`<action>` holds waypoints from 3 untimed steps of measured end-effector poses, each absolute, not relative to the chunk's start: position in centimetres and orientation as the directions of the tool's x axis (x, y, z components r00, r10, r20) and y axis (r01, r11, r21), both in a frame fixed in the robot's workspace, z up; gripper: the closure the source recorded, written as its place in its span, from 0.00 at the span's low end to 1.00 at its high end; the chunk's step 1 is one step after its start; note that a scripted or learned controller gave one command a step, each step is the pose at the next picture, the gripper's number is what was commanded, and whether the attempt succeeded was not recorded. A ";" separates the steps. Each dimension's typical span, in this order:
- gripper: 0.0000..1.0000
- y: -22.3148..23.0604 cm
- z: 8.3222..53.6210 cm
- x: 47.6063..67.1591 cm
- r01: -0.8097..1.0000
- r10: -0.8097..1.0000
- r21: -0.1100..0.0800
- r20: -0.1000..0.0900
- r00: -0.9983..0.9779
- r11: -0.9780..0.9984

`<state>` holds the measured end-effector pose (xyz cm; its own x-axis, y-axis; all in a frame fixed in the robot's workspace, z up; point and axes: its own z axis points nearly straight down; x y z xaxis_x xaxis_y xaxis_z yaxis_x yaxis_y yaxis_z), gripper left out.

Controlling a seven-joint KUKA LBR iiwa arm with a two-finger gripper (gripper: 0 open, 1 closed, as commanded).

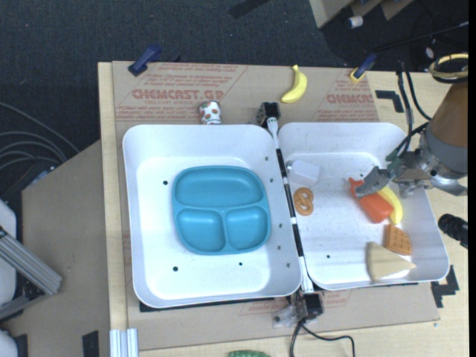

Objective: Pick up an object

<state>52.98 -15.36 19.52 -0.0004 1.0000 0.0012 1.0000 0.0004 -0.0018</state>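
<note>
Hand: the hand (374, 185) is reaching in from the right over the right bin (338, 270), its dark fingers hanging just above the orange piece; how far they are parted, and whether they are gripping anything, I cannot tell.
Orange piece: an orange toy (374, 204), carrot-like in shape, is lying on the right bin's floor toward its right side, partly under the hand.
Beside it: a yellow piece (394, 205) is touching its right edge.
Nearer the front: a waffle-patterned orange square (398, 239) is sitting just below, and a pale beige wedge (388, 262) is resting in the front right corner.
Toward the divider: a small pretzel (303, 201) is lying near the left wall, with a clear pale item (303, 172) just behind it.
Left bin: the left bin (152, 266) is carrying a blue three-compartment plate (220, 207) at its middle.
Surface: behind the bins, the surface (186, 95) is bearing a toy banana (294, 86) and a small red-and-white cup (210, 112).
</note>
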 end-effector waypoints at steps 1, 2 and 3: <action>0.00 -18.4 8.4 59.6 1.000 1.000 -0.001 0.000 0.000 0.000; 0.00 -12.4 8.5 66.7 1.000 1.000 0.001 0.000 -0.002 0.002; 0.00 -11.5 8.5 66.7 1.000 1.000 -0.001 0.000 -0.001 0.001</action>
